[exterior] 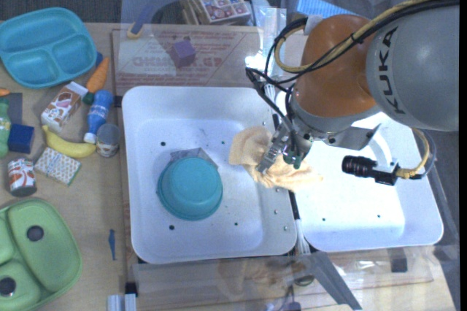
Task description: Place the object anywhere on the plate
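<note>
A round teal plate (190,188) rests in the left white bin (146,229), left of centre. A crumpled pale yellow cloth (246,147) lies over the divider between the two bins, right of the plate and a little apart from it. My gripper (282,156) comes down from the orange-banded wrist onto the middle of the cloth, its tip pressed into the folds. The wrist hides part of the cloth's upper right side. A small grey flat piece (188,154) peeks out behind the plate.
The right white bin (379,218) sits under the arm. Left of the bins lie a banana (67,144), a blue bottle (97,114), a carton (60,104), a teal divided tray (45,45) and a green tray (33,251). A purple cube (183,51) sits behind.
</note>
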